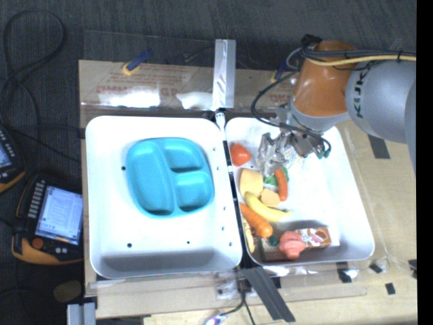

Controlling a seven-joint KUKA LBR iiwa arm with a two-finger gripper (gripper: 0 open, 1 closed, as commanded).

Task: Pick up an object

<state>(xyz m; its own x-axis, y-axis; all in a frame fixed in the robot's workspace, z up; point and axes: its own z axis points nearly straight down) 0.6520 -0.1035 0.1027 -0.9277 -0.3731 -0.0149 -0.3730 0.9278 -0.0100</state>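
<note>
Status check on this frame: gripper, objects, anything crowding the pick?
Gripper low in right bin, over the toy food pile. Nothing seen between fingers. Carrot just below it, banana and tomato crowd close.

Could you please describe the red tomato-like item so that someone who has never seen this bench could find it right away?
Start at the right bin, the one crowded with toy food beside the bin holding the blue divided tray. Look to its upper left corner, near the wall shared by the two bins. The red tomato sits there slightly apart from the pile, round and red-orange, unlike the long yellow banana and the carrot below it.
</note>
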